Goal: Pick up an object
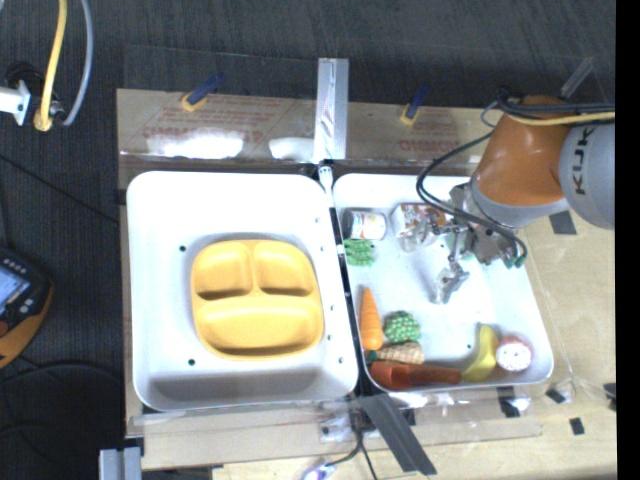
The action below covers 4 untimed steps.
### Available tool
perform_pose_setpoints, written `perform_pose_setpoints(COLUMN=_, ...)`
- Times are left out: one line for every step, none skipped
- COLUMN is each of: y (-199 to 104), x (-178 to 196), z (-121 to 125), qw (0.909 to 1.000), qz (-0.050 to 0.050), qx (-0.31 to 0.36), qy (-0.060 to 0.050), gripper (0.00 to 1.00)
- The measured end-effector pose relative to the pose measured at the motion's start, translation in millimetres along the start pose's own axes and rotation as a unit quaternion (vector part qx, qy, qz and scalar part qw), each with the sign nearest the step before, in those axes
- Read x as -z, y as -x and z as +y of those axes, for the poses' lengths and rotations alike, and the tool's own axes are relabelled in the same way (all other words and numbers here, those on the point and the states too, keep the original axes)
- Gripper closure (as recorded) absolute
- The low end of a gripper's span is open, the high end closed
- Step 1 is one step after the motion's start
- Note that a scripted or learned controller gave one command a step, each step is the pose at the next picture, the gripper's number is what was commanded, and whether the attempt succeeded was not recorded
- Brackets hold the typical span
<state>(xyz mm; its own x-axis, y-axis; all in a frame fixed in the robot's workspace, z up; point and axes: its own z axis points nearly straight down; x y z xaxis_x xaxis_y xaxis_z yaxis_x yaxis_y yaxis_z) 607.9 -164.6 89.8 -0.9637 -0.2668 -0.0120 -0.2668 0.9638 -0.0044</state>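
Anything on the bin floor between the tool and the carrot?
Mostly bare white floor of the right bin in the camera view. The tool hangs mid-bin; the carrot lies by the left wall. The green peas sit just below that line.

a robotics lab — taped cardboard bench (250, 128), loose cables (62, 48) and a kuka arm (545, 163) over bins.

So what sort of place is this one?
Probably a robotics lab bench: a KUKA arm over two white bins, toy food like a carrot, and loose cables on dark carpet.
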Motion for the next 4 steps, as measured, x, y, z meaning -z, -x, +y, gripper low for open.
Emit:
perform_pose_setpoints(y=-74.6, x=1.4, z=-38.9, qw=0.9997, qz=0.001, qx=-0.024, qy=-0.001, gripper=0.00)
perform_pose_setpoints(y=18.4, x=1.0, z=-25.2, qw=0.9994, qz=0.011, qx=-0.032, qy=0.000, gripper=0.00)
perform_pose_setpoints(y=-39.8, x=0.5, z=-52.0, qw=0.9998, qz=0.001, qx=-0.018, qy=-0.002, gripper=0.00)
perform_pose_setpoints(y=-32.4, x=0.8, z=-30.9, qw=0.9989, qz=0.000, qx=-0.048, qy=-0.001, gripper=0.00)
